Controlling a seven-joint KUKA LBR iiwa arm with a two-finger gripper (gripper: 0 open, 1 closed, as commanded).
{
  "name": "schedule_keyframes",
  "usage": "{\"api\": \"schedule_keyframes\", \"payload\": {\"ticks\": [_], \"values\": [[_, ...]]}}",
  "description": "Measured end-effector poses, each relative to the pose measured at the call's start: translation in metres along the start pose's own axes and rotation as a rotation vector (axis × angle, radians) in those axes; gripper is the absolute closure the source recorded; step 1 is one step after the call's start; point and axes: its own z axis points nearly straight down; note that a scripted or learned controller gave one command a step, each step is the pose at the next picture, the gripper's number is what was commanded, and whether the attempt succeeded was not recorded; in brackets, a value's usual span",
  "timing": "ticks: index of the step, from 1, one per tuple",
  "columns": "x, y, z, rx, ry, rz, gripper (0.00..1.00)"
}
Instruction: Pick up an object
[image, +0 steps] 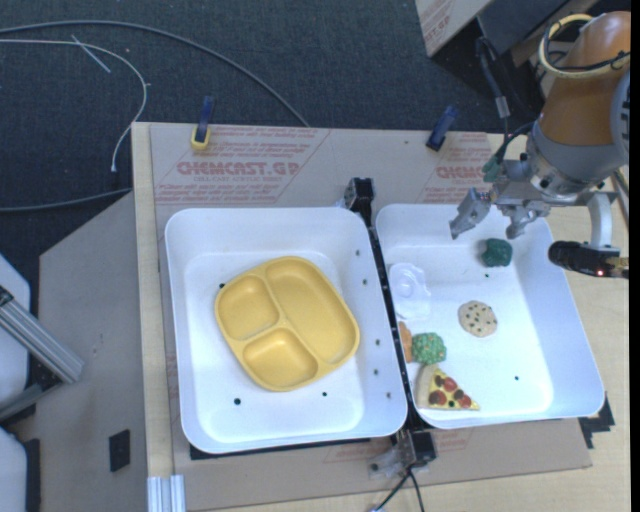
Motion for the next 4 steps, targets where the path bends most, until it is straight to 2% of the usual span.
{"api": "schedule_keyframes", "payload": {"ticks": [1,2,4], "values": [[0.0,0.002,-0.008,-0.014,-0.002,-0.003,0.0],[0.003,-0.003,0.054,-0.007,-0.001,-0.002,0.0],[-0.001,-0.005,0.144,-0.014,-0.002,-0.001,0.0]]}}
